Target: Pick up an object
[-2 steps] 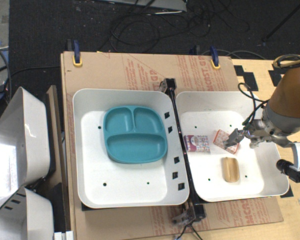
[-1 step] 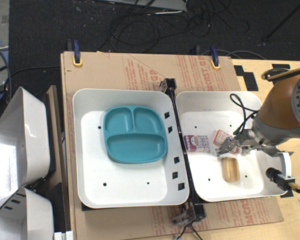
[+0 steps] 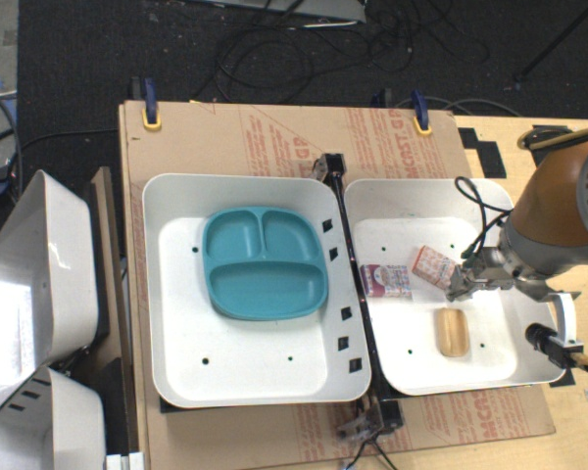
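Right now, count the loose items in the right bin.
3: a purple-and-white packet near the left wall, a red-and-white packet beside the gripper, a tan block below. The arm may hide more.

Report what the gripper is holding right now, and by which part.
It cannot be told: the gripper sits beside the small pink packet in the right bin, its hold hidden.

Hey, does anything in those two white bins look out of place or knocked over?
Nothing stands out. The teal divided plate lies flat in the left bin; the purple-and-white packet, red-and-white packet and tan oblong block lie loose in the right bin.
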{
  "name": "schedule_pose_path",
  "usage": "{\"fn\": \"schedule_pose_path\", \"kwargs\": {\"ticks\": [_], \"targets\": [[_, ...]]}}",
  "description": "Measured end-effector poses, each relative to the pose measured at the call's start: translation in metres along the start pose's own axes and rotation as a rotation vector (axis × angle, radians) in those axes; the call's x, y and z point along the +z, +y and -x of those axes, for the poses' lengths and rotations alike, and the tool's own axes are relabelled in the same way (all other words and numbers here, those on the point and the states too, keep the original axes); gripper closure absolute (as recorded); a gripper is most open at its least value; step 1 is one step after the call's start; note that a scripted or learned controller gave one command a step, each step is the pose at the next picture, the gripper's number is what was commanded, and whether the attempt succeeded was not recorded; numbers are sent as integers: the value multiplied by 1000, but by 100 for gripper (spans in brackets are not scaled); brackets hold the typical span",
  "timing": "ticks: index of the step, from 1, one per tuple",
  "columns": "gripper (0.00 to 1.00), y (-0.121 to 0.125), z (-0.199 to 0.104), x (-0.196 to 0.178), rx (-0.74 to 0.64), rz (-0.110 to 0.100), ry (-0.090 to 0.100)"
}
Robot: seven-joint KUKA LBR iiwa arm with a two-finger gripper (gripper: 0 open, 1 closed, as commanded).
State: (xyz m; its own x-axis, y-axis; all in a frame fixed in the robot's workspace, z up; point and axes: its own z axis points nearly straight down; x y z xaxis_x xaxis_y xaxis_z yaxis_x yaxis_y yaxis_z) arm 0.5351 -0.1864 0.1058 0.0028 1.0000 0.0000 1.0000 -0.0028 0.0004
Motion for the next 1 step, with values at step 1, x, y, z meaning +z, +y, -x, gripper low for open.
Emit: {"fn": "schedule_pose_path", "kwargs": {"ticks": [1], "targets": [[100,5,10,-56,-2,5,-3]]}}
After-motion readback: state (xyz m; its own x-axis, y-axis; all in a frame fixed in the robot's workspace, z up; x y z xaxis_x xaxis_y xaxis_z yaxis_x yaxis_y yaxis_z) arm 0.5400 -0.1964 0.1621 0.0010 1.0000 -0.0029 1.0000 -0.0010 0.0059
